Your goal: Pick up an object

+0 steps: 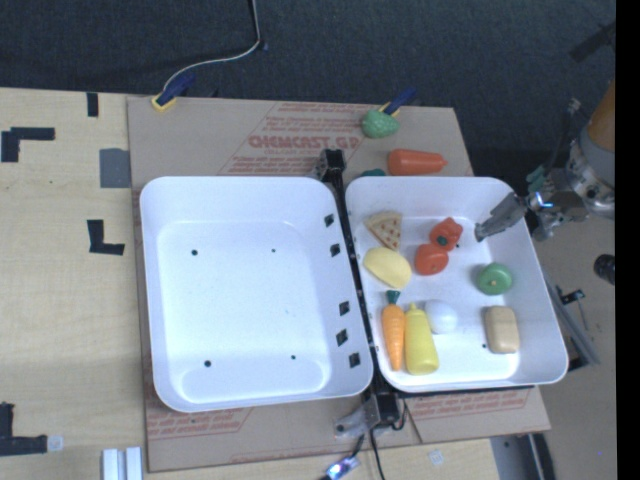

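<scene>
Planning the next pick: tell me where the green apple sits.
The green apple lies in the right bin, near its right wall, just above the tan bread piece and right of the red tomato.

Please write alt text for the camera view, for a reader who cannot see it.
The gripper hangs over the right bin's far right edge, above toy food: carrot, yellow bottle, lemon, green apple and more. The left bin sits beside it.
</scene>
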Tool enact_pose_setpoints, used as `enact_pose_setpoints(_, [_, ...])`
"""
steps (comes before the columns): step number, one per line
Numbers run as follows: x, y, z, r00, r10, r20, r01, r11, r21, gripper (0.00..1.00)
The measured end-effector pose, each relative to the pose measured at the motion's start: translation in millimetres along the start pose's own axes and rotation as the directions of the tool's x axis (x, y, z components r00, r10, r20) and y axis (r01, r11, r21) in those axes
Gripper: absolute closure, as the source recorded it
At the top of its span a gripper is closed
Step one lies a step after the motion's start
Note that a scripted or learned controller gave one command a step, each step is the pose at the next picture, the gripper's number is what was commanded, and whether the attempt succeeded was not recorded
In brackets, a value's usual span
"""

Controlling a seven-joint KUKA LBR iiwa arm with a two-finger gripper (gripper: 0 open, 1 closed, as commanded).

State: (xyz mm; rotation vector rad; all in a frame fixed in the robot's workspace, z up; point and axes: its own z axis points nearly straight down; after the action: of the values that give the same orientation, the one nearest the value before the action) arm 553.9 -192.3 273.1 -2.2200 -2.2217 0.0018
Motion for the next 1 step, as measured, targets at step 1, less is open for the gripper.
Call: enact_pose_setpoints(1, [0.5, 0.4, -9.9, 1.000, -0.001, 0.000, 0.001, 1.000, -0.001, 1.00])
